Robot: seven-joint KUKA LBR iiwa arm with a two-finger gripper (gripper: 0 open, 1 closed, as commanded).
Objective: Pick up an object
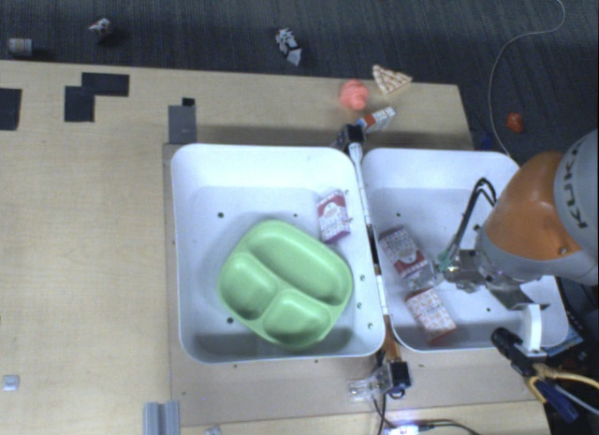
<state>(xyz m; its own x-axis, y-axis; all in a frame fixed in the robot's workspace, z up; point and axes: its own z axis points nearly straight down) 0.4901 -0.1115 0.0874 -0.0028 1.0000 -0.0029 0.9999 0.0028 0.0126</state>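
Observation:
In the right bin [487, 166] lie two red-and-white packets, one [401, 251] near the left wall and another [430, 311] closer to the front. My gripper [449, 268] hangs low over this bin, just right of the two packets and between them. The grey arm with its orange band [535, 218] covers the bin's right side. A third red-and-white packet [332, 215] lies in the left bin [201, 199], by its right wall. A green divided plate [285, 282] takes up the middle and front of that bin.
Behind the bins on the bench sit a pink ball [354, 94], a triangular wedge [391, 79] and a small tube [375, 121]. Cables and a clip [393, 379] sit at the front edge between the bins.

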